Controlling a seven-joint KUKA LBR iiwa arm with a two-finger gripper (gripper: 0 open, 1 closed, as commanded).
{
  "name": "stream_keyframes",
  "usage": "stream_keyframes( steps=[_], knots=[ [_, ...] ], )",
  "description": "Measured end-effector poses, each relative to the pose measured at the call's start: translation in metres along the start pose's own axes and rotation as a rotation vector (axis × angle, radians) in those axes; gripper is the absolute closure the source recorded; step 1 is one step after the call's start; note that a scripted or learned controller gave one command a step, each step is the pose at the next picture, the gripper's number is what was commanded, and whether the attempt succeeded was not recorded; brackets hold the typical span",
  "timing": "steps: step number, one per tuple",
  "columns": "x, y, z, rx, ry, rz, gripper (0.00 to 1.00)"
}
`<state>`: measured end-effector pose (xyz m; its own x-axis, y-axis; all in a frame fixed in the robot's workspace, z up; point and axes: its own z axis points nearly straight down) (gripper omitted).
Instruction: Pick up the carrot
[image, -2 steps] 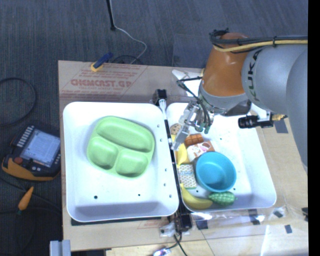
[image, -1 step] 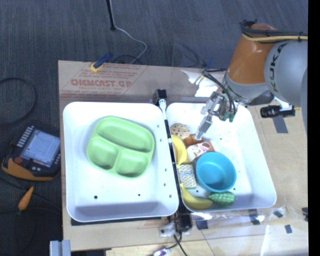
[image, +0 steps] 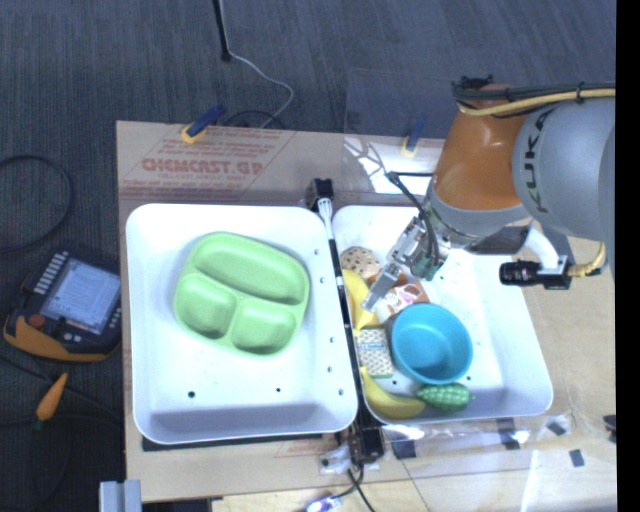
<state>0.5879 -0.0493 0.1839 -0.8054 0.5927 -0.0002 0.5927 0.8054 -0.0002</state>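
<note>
Carrot — orange, mostly hidden, right bin

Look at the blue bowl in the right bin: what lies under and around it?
A banana curves under the blue bowl at its lower left, partly covered. A green bumpy item sits at its lower rim, a patterned piece at its left. Whatever lies directly beneath is hidden.

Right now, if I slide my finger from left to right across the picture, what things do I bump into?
Handheld screen controller → green divided plate in the left bin → cookie → blue bowl → grey and orange robot arm.
</note>
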Motion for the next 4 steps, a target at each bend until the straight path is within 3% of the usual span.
stream_keyframes(
  steps=[1,2,3,4],
  knots=[
    [-0.011,0.097,-0.004,-0.004,-0.002,-0.025,0.00],
    [-0.033,0.073,-0.126,-0.009,-0.016,0.039,0.00],
    [0.009,0.086,0.003,0.003,0.004,-0.087,0.00],
    [-0.049,0.062,-0.085,-0.005,-0.013,-0.094,0.00]
  ],
)
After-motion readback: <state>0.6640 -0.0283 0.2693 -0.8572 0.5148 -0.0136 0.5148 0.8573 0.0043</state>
